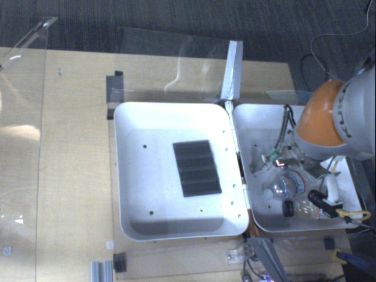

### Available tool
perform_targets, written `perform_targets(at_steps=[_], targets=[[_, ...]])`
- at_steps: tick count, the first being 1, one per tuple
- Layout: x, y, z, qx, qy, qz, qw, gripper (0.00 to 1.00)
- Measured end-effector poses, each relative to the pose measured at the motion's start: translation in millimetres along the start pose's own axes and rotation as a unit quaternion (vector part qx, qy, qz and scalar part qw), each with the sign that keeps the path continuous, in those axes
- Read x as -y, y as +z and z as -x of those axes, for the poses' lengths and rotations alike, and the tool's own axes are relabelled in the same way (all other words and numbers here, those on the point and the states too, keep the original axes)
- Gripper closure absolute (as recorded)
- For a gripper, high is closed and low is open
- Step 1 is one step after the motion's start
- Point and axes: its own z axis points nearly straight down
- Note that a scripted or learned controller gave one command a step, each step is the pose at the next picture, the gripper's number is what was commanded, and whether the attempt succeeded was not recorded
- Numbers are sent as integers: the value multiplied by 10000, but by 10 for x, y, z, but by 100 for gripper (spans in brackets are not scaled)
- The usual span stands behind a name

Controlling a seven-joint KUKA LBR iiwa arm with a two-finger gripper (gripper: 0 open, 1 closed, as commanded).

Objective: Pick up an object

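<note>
Reaching into the right bin (258, 216), the arm (343, 119) overhangs clutter (291, 190).

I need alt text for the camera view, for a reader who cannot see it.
A grey robot arm with an orange band reaches from the right into the right bin, above a clear bottle and small clutter. The left bin holds one dark ribbed block.

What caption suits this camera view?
Robot arm reaching into cluttered right bin; dark ridged block lies in left bin.
</note>
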Motion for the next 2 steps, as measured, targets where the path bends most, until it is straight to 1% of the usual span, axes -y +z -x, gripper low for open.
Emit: perform_targets(at_steps=[1,2], targets=[[-565,18,235,-1,-7,-12,10000,0],[-21,2,475,3,-306,-14,9995,0]])
